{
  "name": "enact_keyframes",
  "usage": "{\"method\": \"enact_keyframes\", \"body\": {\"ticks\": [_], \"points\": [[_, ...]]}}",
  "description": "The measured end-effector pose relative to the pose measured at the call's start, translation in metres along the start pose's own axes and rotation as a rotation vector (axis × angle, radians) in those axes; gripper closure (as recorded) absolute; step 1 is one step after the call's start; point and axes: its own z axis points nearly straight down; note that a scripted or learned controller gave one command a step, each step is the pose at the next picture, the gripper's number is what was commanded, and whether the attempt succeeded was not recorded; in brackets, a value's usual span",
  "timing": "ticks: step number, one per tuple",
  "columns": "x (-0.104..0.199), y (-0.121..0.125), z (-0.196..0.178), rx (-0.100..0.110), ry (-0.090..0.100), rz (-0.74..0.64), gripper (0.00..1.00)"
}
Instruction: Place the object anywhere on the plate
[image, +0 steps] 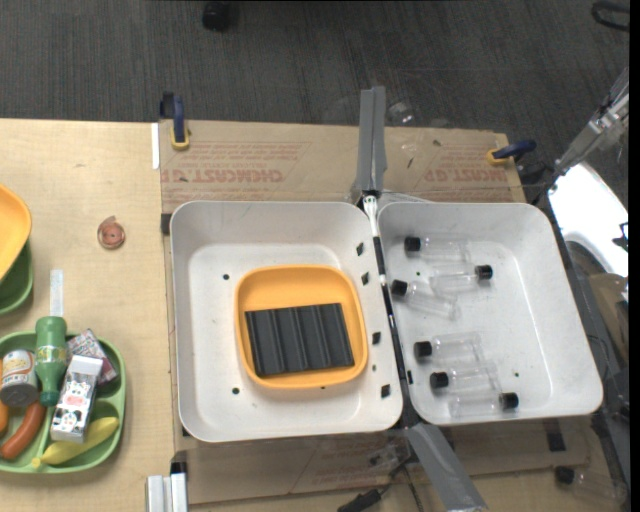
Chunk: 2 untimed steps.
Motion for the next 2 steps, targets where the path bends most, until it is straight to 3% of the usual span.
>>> {"method": "enact_keyframes", "body": {"ticks": [1,2], "points": [[0.000,0.000,0.026,0.000,0.003,-0.413,0.00],[0.010,-0.018,0.050,-0.003,0.002,-0.785,0.00]]}}
